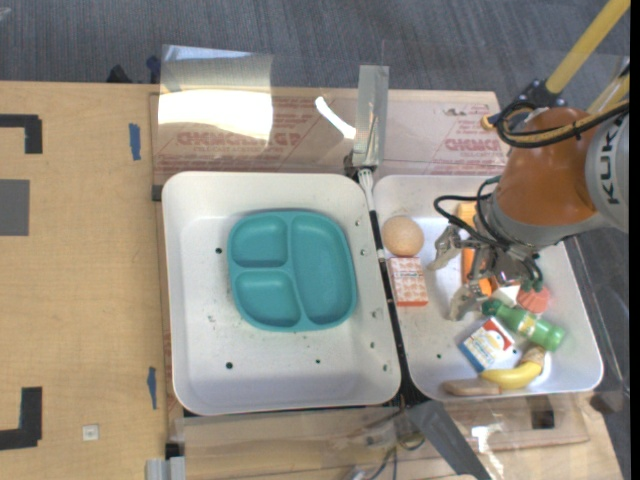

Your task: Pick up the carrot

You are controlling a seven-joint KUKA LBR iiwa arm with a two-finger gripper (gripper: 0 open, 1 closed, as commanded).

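The carrot (484, 280) is a small orange piece lying in the right bin (430, 353), mostly covered by the wrist above it. My gripper (456, 272) hangs low over it, its two metal fingers spread apart. One fingertip (446, 248) is at the carrot's upper left and the other sits below it. The fingers are open and straddle the carrot without closing on it. The orange band of the arm (540, 173) hides the bin's back right corner.
An egg (403, 236) and a red-and-white box (408, 281) lie left of the gripper. A green bottle (525, 323), a small carton (490, 346) and a banana (512, 374) crowd the front right. The left bin (190, 298) holds a teal divided plate (295, 268).
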